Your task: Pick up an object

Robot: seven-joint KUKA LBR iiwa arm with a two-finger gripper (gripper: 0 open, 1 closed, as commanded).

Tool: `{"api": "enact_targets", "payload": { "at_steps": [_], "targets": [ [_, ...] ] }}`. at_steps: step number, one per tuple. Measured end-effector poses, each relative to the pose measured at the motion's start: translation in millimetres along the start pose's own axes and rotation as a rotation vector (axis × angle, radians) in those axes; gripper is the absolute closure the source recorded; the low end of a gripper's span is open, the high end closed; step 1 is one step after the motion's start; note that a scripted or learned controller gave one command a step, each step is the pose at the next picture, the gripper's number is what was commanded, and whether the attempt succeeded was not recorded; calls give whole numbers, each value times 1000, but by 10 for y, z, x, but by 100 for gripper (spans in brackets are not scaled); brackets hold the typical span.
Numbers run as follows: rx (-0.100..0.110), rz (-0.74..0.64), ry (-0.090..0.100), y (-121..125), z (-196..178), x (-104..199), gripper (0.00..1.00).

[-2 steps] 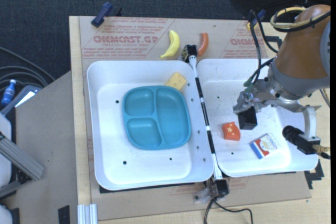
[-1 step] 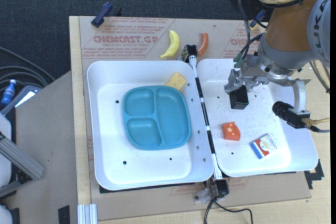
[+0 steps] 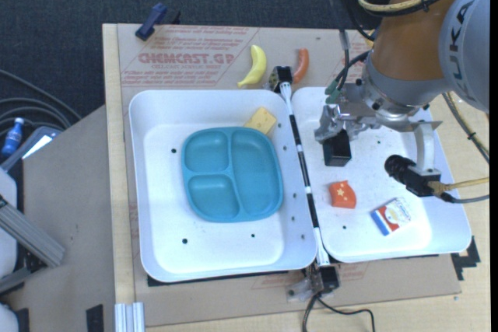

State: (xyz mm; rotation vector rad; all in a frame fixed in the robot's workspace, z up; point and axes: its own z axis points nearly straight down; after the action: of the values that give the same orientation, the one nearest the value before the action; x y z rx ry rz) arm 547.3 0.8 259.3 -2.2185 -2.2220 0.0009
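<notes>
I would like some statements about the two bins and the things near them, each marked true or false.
1. The blue divided plate lies in the left bin. True.
2. The banana lies in the right bin. False: it lies on the board behind the bins.
3. The orange-red block is in the right bin. True.
4. The gripper hangs over the left bin. False: it is over the right bin.
5. The yellow block touches the plate's far edge. True.

A divided plate (image 3: 232, 173) lies in the left bin (image 3: 148, 190), a block (image 3: 261, 120) touching its far edge. In the right bin (image 3: 436, 233), the hand (image 3: 337, 145) hangs above a wedge (image 3: 342, 195), a small packet (image 3: 391, 216) to its right.
</notes>
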Motion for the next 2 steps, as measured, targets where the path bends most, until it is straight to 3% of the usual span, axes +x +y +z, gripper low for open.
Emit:
{"api": "enact_targets", "payload": {
  "at_steps": [1, 2],
  "targets": [
    [2, 3, 0, -511, 28, -39, 100],
    [-2, 1, -1, 126, 121, -62, 100]
  ]
}}
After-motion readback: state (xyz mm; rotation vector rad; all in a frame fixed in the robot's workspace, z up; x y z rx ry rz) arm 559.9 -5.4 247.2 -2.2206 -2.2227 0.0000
